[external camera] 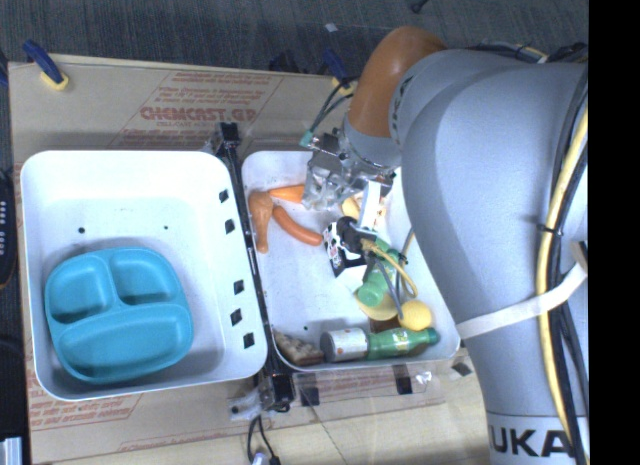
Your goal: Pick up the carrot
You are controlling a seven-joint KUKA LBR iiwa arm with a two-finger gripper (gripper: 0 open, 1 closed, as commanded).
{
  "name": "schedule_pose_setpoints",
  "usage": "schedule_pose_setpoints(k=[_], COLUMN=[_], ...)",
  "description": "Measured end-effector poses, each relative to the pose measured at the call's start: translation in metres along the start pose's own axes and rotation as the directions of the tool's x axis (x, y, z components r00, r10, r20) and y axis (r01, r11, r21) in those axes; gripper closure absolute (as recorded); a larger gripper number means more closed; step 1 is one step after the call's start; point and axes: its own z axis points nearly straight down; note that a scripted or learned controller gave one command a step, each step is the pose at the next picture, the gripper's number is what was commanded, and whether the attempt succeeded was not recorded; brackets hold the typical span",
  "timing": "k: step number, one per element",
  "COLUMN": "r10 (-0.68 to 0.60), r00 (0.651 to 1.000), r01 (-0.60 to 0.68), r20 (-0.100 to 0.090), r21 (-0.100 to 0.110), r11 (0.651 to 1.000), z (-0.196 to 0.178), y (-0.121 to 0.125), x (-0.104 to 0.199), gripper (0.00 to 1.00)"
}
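Observation:
The carrot (297, 227), an orange tapered piece, lies slantwise on the floor of the right bin (300, 293), near its upper left. A paler orange piece (262, 217) lies beside it against the bin's left wall. A smaller orange bit (288, 193) sits just above, touching the gripper's left side. My gripper (328, 189) hangs low over the upper part of the right bin, just above and to the right of the carrot. Nothing visibly sits in its grasp.
Below the gripper the right bin holds a black-and-white item (345, 245), a green item (374, 289), a yellow lemon (415, 315), a green bottle (380, 342) lying along the front wall and a brown object (300, 349). A blue divided plate (118, 313) rests in the left bin (120, 183).

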Motion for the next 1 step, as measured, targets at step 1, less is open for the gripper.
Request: schedule_pose_setpoints(k=[1], r10=[-0.002], r00=[1.000], r01=[0.002], r20=[0.000], r21=[0.001], r11=[1.000], z=[0.0003], y=[-0.0003], x=[0.0005], gripper=[0.00])
